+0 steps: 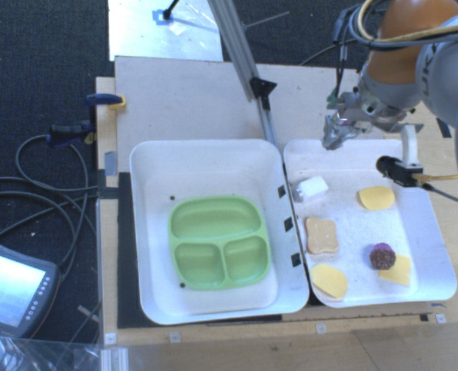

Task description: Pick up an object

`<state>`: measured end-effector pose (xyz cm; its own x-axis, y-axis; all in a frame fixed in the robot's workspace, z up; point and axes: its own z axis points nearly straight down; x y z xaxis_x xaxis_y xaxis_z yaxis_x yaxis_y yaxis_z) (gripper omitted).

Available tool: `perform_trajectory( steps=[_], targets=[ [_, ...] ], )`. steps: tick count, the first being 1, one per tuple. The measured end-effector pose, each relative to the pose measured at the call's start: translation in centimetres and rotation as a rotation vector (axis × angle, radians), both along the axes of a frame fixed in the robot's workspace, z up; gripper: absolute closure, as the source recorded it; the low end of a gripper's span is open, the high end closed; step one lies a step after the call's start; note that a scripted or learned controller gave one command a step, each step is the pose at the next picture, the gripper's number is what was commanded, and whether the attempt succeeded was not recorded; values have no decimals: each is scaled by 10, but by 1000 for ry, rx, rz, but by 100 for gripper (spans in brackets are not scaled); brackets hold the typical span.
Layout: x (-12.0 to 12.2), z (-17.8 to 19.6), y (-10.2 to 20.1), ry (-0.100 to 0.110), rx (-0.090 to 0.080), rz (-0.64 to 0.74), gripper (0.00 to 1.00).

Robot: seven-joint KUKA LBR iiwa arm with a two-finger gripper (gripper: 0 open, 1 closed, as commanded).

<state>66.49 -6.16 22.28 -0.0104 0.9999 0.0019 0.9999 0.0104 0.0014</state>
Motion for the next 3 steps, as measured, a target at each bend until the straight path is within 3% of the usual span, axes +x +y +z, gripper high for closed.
perform_trajectory(
  steps=[3],
  targets=[
    [-82, 8, 132, 3, 1, 1, 100]
  ],
)
